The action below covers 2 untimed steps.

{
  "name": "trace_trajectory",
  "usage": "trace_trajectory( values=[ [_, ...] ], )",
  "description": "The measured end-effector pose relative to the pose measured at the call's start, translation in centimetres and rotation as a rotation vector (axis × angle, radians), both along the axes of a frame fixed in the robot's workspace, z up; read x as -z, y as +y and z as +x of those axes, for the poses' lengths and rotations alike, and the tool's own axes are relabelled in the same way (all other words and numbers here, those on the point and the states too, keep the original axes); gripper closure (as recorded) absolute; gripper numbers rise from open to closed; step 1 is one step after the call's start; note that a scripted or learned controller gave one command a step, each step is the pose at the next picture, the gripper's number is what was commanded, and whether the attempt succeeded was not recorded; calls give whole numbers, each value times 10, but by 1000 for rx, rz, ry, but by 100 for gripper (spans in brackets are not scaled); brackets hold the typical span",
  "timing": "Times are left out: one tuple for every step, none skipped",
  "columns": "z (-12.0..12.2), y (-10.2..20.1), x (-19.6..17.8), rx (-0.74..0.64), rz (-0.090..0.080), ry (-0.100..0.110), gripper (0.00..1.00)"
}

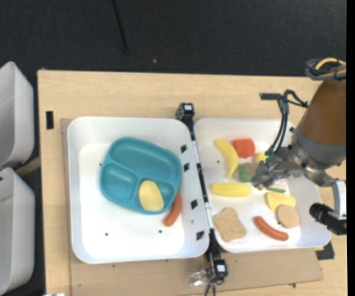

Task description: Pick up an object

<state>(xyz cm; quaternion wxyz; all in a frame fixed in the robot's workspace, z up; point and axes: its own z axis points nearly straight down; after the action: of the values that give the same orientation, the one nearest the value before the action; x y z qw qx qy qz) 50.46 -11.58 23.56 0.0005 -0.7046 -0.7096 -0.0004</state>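
Glossy plastic banana (228,156) curved; smooth teal tray (141,172) compartmented; claw (262,176) nearby.

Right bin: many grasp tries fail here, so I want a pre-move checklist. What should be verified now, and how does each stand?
1. tool over the right bin: ok.
2. Object seen between its fingers: not ok, none visible.
3. Finger opening: cannot tell.
4. Target isolated: not ok; green piece, banana and corn cob crowd together.
5. Easier targets free: ok; bread slice and sausage lie apart.
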Motion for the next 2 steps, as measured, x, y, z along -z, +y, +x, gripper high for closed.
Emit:
trace_trajectory(
  values=[
    [12, 46, -4, 0, 0, 0, 100],
    [40, 94, 6, 0, -1, 0, 100]
  ],
)
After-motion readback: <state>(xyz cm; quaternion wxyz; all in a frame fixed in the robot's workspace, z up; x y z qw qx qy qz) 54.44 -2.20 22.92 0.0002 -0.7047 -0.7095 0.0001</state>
